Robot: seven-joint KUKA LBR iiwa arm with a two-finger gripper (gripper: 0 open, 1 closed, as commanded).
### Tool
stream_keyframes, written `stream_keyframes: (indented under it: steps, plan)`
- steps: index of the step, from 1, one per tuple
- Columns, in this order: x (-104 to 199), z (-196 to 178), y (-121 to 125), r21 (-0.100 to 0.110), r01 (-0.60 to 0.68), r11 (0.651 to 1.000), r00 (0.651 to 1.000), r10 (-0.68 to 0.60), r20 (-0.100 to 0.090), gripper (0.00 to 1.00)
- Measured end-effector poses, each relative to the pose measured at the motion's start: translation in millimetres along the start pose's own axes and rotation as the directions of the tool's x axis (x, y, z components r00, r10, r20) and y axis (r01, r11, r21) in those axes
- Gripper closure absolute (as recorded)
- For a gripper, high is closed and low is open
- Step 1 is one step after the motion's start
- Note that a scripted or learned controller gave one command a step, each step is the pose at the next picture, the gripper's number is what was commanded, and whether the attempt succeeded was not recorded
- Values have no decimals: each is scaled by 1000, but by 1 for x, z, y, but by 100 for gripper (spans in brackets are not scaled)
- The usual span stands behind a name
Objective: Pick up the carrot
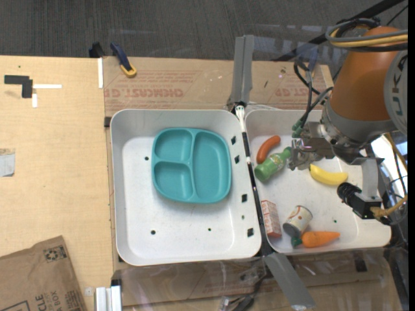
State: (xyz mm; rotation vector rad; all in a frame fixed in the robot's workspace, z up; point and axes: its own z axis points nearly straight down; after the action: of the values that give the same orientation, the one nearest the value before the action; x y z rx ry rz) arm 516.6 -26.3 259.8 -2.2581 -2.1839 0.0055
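Camera view, carrot [319, 238] lying well below pincer [299, 153], pincer's state unclear.

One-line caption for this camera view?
Gripper hovers by green bottle; orange carrot lies untouched near the right white bin's front.

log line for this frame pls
task: pick up carrot | hand: over right bin, by green bottle | carrot: near front wall, beside can, not grasped | left bin: teal plate

A light wooden bench [52, 173] (cardboard sheet [162, 86] at back) meets dark carpet [162, 11].
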Motion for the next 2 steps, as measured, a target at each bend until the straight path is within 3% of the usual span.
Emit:
stream_keyframes:
  steps: [1, 2]
  plan:
    - [31, -89, -29, -1, -199, 980, 980, 199, 1, 100]
    - [73, 4, -42, 2, -93, 996, 996, 93, 0, 100]
